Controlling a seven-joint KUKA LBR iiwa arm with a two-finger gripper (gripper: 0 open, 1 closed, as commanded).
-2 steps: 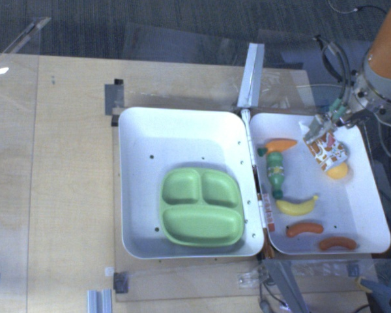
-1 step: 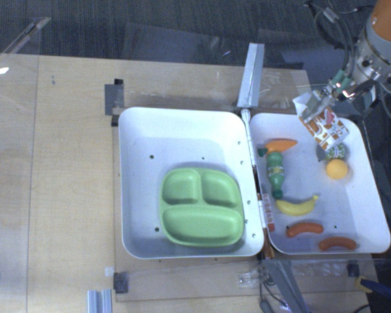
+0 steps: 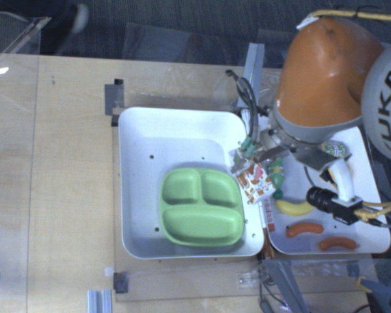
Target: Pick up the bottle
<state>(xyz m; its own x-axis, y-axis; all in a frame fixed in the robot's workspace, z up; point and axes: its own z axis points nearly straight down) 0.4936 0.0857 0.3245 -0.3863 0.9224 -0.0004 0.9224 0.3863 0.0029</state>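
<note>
The bottle (image 3: pixel 342 171) is white with a green-printed label at its top end. It lies in the right bin (image 3: pixel 371 243), partly hidden under the arm's orange band. My gripper (image 3: pixel 251 154) hangs over the wall between the two bins, well to the left of the bottle and apart from it. Directly below the gripper sits a red-and-white patterned packet (image 3: pixel 254 182), straddling the divider; whether it is gripped is hidden.
A green divided plate (image 3: pixel 201 207) lies in the left bin (image 3: pixel 140 175). The right bin also holds a banana (image 3: pixel 293 207) and two sausages (image 3: pixel 304 228) (image 3: pixel 337 243). A black cable fitting (image 3: pixel 322 199) on the arm hangs beside the bottle.
</note>
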